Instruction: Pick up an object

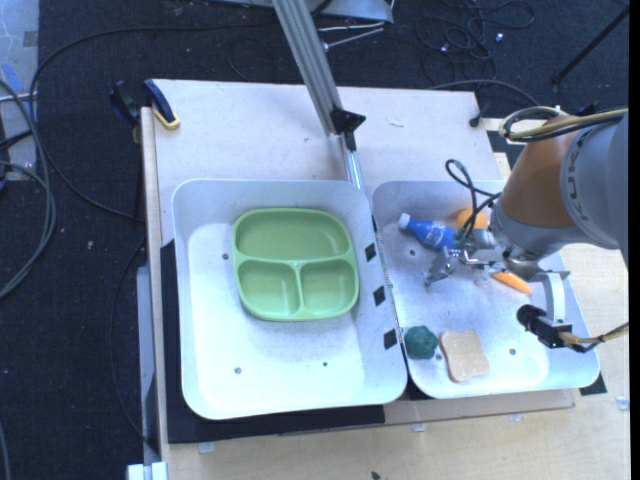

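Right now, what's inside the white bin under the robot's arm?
A blue bottle, an orange piece, a green ball and a tan sponge. The arm covers whatever lies beneath it.

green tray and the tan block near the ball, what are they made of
Green tray: probably moulded plastic, going by its even colour, soft sheen and rounded compartment walls. Tan block: possibly sponge or foam, with a matte, slightly speckled surface, though the view is too coarse to be sure.

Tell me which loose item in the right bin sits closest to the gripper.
The blue bottle, lying just up-left of the gripper. The green ball and tan sponge lie farther off, near the right bin's front edge.
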You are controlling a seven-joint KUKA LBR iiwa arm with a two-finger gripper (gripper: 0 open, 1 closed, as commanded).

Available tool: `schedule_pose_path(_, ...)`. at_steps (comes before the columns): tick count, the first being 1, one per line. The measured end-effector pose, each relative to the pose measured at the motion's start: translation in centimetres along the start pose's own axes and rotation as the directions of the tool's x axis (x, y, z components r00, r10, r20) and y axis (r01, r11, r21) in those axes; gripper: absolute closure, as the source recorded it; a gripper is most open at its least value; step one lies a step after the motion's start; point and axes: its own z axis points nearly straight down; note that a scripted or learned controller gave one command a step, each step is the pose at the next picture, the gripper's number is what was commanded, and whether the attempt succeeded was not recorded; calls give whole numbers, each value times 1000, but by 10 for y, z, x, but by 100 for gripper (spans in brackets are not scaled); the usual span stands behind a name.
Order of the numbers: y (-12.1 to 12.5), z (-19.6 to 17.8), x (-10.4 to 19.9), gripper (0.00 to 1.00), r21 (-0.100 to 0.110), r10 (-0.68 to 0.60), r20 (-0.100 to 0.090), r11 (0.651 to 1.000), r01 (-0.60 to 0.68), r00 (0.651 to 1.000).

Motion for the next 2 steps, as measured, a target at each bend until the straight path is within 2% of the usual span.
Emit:
schedule_pose_path(1,1,-12,-1,100,-5,1,3,1000,-1,1000)
schedule_pose_path(2,9,-73,-5,100,-5,-2,0,1000,2,1000)
